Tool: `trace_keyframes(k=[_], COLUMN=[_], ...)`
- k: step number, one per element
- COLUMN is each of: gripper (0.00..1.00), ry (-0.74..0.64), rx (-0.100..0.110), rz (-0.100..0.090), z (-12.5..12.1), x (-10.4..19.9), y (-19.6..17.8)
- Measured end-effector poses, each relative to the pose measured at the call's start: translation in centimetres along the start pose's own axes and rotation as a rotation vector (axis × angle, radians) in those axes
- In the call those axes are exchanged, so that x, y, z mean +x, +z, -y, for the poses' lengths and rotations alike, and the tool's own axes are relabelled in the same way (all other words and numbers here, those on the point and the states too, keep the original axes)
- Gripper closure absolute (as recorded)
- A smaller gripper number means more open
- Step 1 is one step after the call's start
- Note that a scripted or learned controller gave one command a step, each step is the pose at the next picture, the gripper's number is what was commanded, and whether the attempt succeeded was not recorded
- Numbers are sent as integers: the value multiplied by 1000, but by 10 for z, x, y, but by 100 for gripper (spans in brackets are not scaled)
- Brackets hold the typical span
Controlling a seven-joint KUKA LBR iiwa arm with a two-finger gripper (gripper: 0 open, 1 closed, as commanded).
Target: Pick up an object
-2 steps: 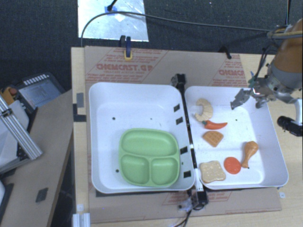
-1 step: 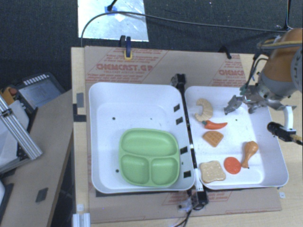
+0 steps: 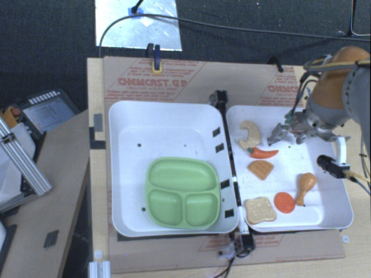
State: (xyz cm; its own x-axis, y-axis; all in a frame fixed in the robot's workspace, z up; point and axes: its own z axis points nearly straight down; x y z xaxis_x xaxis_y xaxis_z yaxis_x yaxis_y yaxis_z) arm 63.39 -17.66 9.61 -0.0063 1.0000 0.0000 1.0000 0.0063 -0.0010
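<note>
My gripper [image 3: 277, 135] hangs over the right bin [image 3: 342, 213], just above and to the right of a red chili pepper [image 3: 264, 152]. Nothing shows between its fingers. A tan croissant-shaped piece [image 3: 251, 133] lies to the left of the gripper. Below the pepper sits an orange waffle piece [image 3: 261, 169]. Toward the bin's front lie a slice of toast [image 3: 259, 209], a red tomato slice [image 3: 284, 202] and a chicken drumstick [image 3: 305, 186].
The left bin [image 3: 127, 126] holds a green divided plate [image 3: 182, 191]. A black divider [image 3: 227, 155] runs between the two bins. The arm [image 3: 342, 91] reaches in from the right above the right bin's far corner.
</note>
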Motion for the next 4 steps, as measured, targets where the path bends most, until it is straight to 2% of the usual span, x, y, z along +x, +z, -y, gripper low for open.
trace_keyframes(k=[1, 3, 4], gripper=[100, 100, 100], ry=[-2, 0, 0], rx=[-7, -8, -8], rz=[2, 2, 2], z=[-2, -18, -16], x=[0, 8, 14], y=[-14, -112, -170])
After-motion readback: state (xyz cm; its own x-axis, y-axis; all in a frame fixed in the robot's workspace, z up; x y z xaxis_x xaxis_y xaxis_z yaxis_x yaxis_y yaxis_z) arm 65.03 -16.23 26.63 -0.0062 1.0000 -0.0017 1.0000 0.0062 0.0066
